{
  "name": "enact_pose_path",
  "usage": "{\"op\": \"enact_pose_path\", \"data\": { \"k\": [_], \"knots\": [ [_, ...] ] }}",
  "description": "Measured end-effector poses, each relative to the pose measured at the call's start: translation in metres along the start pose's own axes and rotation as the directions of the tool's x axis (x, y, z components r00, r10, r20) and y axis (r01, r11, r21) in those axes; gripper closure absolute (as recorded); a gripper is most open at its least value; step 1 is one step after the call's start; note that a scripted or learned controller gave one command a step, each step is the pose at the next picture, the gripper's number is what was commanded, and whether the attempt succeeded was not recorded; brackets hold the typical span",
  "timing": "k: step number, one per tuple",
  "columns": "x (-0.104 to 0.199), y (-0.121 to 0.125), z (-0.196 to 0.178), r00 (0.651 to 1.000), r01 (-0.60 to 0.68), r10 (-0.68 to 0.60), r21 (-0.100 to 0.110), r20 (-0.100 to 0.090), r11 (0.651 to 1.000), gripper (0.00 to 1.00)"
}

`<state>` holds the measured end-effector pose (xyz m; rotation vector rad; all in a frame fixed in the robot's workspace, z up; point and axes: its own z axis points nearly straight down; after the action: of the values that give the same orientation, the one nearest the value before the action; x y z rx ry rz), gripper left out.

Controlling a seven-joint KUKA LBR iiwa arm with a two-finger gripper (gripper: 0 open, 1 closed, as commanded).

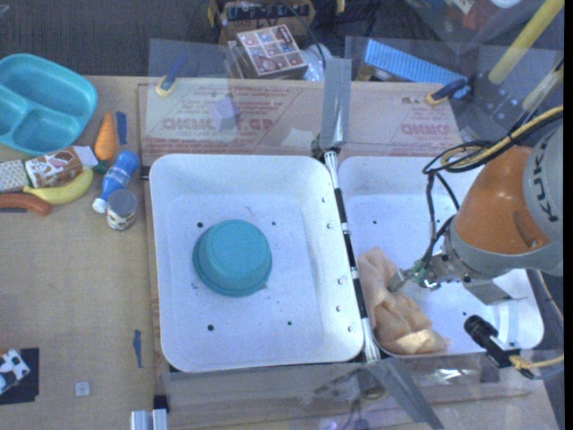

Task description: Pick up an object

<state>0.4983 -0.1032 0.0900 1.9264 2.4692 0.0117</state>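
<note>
A teal bowl (pixel 233 256) lies upside down in the middle of the left bin (pixel 179 195). A crumpled beige soft object (pixel 398 310) rests in the right bin (pixel 394 195), against its front left corner. My gripper (pixel 417 278) hangs low over the right bin at the beige object's upper right edge, touching it or just above it. The grey wrist with its orange band (pixel 501 209) reaches in from the right and hides the bin floor behind it.
A raised divider (pixel 345 240) separates the two bins. On the bench to the left sit a blue sectioned tray (pixel 40 101), a carrot (pixel 106 137), a small bottle (pixel 116 177), a can (pixel 122 210) and a banana (pixel 58 191). Clear panels stand behind the bins.
</note>
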Motion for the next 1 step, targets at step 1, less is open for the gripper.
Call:
{"op": "enact_pose_path", "data": {
  "k": [1],
  "knots": [
    [-0.0576, -0.0012, -0.0824, 0.986, -0.164, 0.164, 0.011, 0.000, 0.986, 0.00]
  ]
}}
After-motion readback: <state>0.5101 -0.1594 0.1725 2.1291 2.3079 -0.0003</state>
